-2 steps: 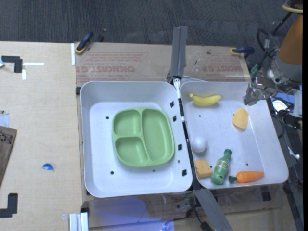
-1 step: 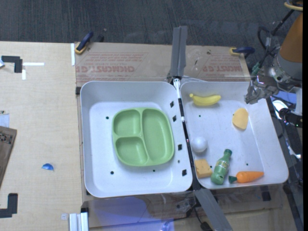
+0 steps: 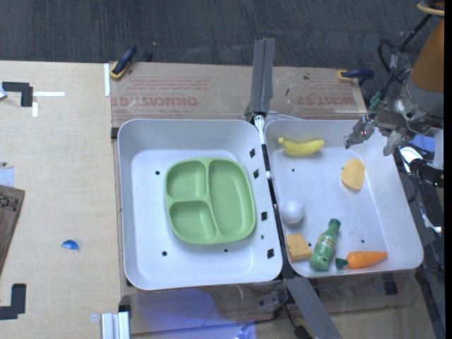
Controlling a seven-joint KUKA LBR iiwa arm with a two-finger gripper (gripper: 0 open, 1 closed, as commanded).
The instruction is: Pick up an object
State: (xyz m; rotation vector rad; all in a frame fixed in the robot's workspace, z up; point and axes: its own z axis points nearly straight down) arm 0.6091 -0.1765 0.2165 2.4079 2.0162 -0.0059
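The right bin (image 3: pixel 395 210) holds a yellow banana (image 3: pixel 301 146) at the back, a pale yellow rounded piece (image 3: pixel 353 174), a white ball (image 3: pixel 292 211), a tan cheese-like block (image 3: pixel 298 246), a green bottle (image 3: pixel 325 245) and an orange carrot (image 3: pixel 364 259) at the front. My gripper (image 3: pixel 372 137) hovers over the bin's back right corner, above and to the right of the pale yellow piece. Its two fingers stand apart with nothing between them.
The left bin (image 3: pixel 141 189) holds a green divided plate (image 3: pixel 210 200). A grey divider post (image 3: pixel 262 76) rises between the bins at the back. Cables hang by the arm at the right edge. Cardboard lies behind the bins.
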